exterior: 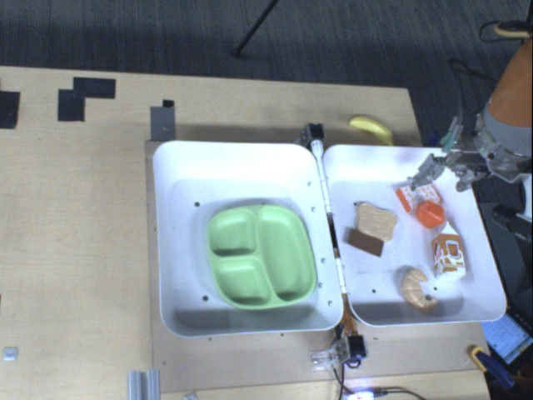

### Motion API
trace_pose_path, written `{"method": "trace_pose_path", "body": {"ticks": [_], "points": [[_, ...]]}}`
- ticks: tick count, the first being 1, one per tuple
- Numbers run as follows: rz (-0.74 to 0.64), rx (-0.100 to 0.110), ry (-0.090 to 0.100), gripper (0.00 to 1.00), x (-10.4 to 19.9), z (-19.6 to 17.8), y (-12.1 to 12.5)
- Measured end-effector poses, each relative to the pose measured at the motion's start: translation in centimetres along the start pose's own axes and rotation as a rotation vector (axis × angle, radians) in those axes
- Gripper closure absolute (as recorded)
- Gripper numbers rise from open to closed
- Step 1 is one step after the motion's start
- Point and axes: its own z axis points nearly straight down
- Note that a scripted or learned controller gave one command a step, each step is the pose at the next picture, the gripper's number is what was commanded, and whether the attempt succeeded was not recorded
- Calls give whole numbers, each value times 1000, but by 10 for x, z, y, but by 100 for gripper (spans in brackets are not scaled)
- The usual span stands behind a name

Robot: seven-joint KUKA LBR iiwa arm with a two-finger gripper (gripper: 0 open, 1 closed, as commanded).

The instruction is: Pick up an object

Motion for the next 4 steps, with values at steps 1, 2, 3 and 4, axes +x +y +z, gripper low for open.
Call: {"method": "trace_pose_path", "body": {"ticks": [1, 2, 3, 4], "points": [[0, -9, -3, 0, -13, 118, 29], [-3, -14, -6, 100, -14, 106, 31], [-3, -14, -6, 0, -14, 106, 31], [1, -9, -2, 0, 45, 127, -14]]}}
